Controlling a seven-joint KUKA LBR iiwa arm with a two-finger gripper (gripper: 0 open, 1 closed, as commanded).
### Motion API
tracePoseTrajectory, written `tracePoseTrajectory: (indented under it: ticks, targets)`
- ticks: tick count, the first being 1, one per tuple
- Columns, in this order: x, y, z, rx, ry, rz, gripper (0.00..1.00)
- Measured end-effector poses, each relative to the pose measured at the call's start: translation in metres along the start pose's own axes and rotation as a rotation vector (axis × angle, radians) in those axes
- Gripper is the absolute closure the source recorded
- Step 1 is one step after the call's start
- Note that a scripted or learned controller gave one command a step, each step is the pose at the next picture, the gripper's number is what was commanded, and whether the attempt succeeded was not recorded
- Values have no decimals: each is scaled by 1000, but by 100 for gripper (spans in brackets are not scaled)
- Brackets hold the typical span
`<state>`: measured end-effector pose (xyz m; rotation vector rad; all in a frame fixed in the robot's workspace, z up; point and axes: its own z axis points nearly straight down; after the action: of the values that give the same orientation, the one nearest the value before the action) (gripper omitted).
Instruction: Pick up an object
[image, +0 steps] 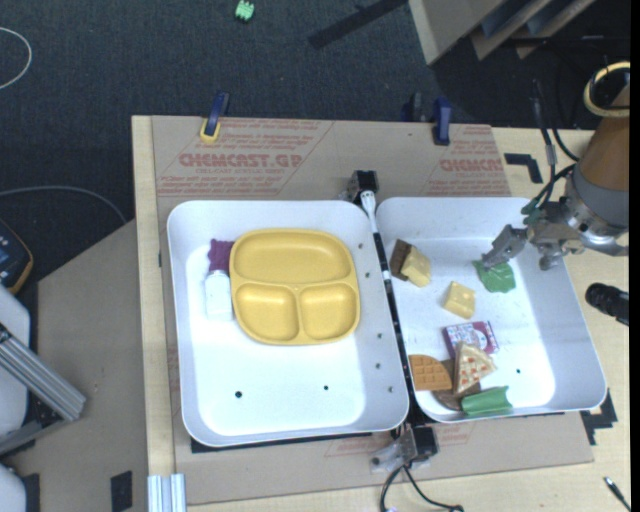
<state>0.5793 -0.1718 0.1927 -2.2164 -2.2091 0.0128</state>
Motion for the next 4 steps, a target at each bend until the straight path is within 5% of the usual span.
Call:
tracePoseTrajectory:
  ticks: [1, 3, 4]
  targets:
    - [0, 3, -8, -14, -3, -3, 0]
    - [10, 8, 100, -15, -2, -2, 0]
    - [9, 9, 87, -19, -4, -3, 100]
